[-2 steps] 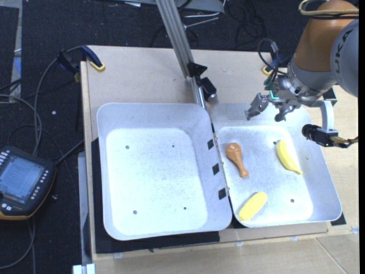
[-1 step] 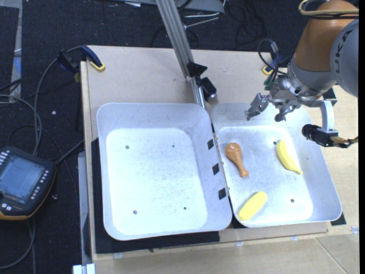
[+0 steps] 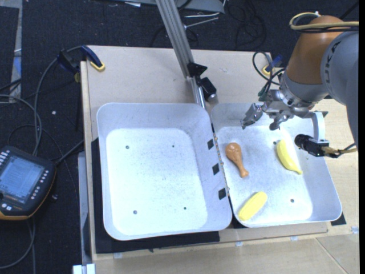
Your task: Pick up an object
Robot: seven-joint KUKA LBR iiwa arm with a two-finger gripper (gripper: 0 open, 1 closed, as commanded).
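A: Where is the hand (image 3: 263, 118), and how wide is it?

B: It hangs over the far end of the right bin (image 3: 322, 181), reaching in from the right under the grey arm (image 3: 336, 61) with its orange band. Its two dark fingers (image 3: 250, 119) are spread apart, one toward the bins' shared wall, the other nearer the arm. Nothing sits between them, and I cannot tell whether the tips touch the bin floor.

A: So it grips nothing?

B: Nothing. The gap between the fingers shows only white bin.

A: What lies in that bin to pick?

B: Three things, all flat on the floor. A drumstick (image 3: 236, 158), orange-brown, lies nearest the hand, just toward the viewer from it, its fat end pointing to the far side and its thin end toward the near side. A banana (image 3: 288, 157), yellow and curved, lies on the arm's side, near the right wall. A corn cob (image 3: 252, 205), pale yellow, lies tilted near the bin's front edge.

A: Do they touch each other?

B: No, each lies apart from the others, and none touches the hand.

A: And the other bin?

B: The left bin (image 3: 108, 153) sits beside it on the counter (image 3: 142, 73), their walls overlapping in the middle.
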